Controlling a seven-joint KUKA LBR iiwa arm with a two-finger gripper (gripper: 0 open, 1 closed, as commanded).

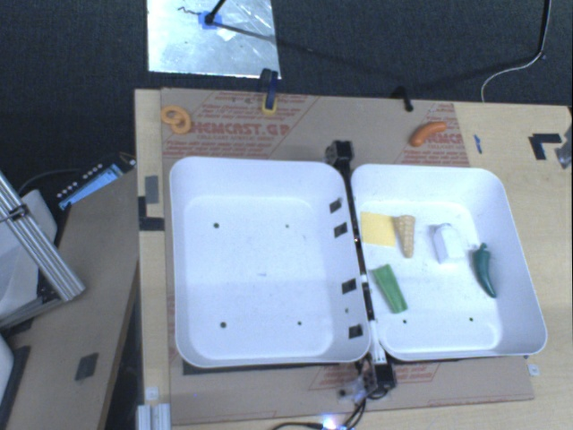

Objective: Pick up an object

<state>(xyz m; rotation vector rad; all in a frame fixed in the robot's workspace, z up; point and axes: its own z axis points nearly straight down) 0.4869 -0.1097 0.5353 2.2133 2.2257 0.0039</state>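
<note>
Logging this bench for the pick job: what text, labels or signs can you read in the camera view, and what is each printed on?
"HEMCAST" then what looks like "G P", red print on the brown board behind the left bin.
More red print on that board beside the orange sausage-shaped toy: too blurred to read.

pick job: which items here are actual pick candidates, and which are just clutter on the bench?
Candidates, all in the right bin:
yellow slice
cone
white block
green block
dark green pepper

Clutter, on the board outside the bins:
pretzel
orange sausage
yellow clamp
</note>
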